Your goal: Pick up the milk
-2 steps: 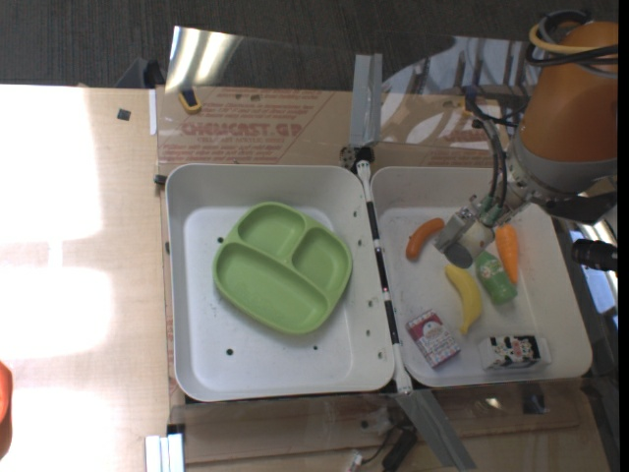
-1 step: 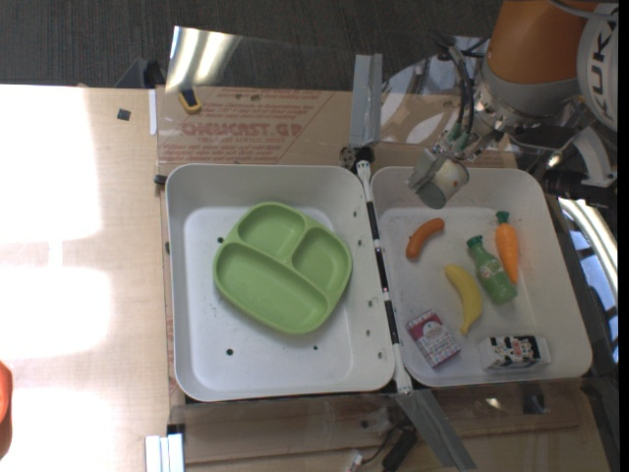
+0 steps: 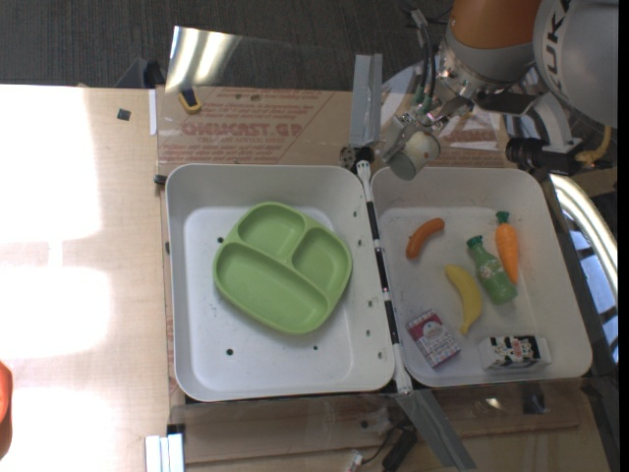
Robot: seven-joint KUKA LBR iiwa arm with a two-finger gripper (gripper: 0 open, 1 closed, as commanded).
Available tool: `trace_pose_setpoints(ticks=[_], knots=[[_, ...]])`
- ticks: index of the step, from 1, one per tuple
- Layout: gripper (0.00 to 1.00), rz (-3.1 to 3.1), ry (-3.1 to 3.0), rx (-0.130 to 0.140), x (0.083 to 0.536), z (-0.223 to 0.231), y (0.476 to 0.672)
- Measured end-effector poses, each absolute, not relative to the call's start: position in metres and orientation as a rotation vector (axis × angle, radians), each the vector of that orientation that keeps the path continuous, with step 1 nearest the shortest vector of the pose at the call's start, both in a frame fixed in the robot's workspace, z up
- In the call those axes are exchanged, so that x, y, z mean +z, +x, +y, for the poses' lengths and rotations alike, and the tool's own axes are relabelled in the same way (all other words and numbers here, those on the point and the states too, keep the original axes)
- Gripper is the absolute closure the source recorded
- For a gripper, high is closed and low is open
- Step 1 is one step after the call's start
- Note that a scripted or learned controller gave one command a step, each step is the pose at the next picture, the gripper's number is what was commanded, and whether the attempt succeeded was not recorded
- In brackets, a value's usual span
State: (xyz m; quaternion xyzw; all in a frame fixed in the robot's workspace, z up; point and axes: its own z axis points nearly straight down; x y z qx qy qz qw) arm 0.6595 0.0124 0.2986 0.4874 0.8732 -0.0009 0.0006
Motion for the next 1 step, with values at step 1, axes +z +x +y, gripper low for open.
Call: trace_pose_setpoints(ticks=[1], knots=[[1.0,2.445,1.974,-0.006,0.2804,0.0219,0.659]])
